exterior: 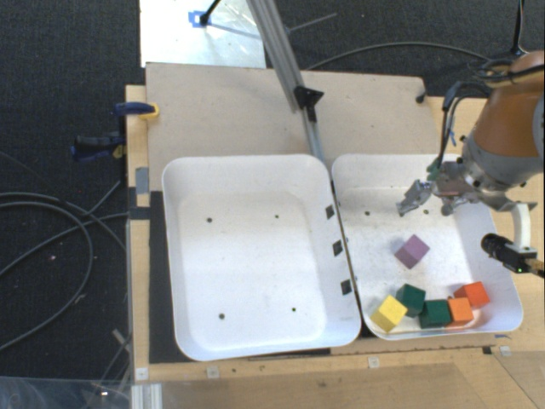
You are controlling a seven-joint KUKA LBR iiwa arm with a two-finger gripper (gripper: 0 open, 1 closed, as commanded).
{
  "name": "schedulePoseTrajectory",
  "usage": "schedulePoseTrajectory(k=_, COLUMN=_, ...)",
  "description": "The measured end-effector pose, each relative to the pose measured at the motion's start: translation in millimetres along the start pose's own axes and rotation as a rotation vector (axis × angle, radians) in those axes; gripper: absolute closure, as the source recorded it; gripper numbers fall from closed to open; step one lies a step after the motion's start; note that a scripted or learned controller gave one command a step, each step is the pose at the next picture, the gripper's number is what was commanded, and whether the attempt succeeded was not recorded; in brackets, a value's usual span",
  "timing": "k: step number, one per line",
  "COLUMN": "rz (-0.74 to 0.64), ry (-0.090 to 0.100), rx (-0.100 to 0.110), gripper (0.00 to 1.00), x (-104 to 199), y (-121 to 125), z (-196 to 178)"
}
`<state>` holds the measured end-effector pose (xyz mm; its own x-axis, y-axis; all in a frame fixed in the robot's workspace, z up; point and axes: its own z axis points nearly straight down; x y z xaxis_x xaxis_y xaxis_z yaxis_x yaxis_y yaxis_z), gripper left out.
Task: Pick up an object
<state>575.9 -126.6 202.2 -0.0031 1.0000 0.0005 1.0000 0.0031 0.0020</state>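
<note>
Purple block (pixel 412 250) loose in right bin (pixel 375 186); gripper (pixel 417 198) just above it, nothing held, jaw spread indeterminable. Approach stage. Next: descend onto block.

The grey arm (pixel 509 147) with its orange band reached in from the right, wrist bent leftward. Its pincer (pixel 415 198) pointed left and slightly down, hanging with nothing visible between the fingers.
</note>
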Motion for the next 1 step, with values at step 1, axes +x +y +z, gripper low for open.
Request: schedulePoseTrajectory(k=1, rz=0.003, ry=0.000, rx=0.005, gripper=0.00, x=-31.9, y=-15.5, z=115.3)
